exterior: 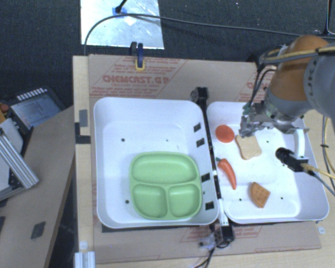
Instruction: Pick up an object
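Camera view: gripper [247,130] hangs low in the right bin [312,202], at the top edge of the bread slice [248,148]; its grip cannot be told. Tomato slice [224,133] lies just beside, red pepper [228,172] nearer the divider.

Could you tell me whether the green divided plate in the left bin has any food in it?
Empty. All three compartments of the green plate show bare green; the food pieces lie in the right bin.
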`<state>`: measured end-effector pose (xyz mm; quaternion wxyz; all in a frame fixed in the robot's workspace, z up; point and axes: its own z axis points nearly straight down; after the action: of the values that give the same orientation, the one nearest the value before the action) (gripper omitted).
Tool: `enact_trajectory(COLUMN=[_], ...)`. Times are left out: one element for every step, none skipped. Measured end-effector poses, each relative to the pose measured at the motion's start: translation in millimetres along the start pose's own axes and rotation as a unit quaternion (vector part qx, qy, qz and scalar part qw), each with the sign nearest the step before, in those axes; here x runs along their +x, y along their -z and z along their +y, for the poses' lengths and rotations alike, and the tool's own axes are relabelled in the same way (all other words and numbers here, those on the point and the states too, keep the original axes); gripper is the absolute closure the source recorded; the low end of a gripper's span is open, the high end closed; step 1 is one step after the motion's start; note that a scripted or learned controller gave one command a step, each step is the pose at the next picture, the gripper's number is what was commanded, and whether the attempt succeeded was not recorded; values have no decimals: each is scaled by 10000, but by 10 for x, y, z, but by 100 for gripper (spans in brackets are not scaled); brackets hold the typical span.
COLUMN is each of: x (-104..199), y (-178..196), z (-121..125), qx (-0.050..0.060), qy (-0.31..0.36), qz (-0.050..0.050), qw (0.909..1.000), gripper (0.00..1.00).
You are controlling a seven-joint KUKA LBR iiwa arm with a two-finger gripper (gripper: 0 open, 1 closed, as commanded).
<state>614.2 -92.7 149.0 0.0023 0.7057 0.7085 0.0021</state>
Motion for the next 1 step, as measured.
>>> enact_trajectory(x=[104], y=[525], z=[38], qx=[-5], qy=[5], qz=[0], qw=[10000], gripper=[100])
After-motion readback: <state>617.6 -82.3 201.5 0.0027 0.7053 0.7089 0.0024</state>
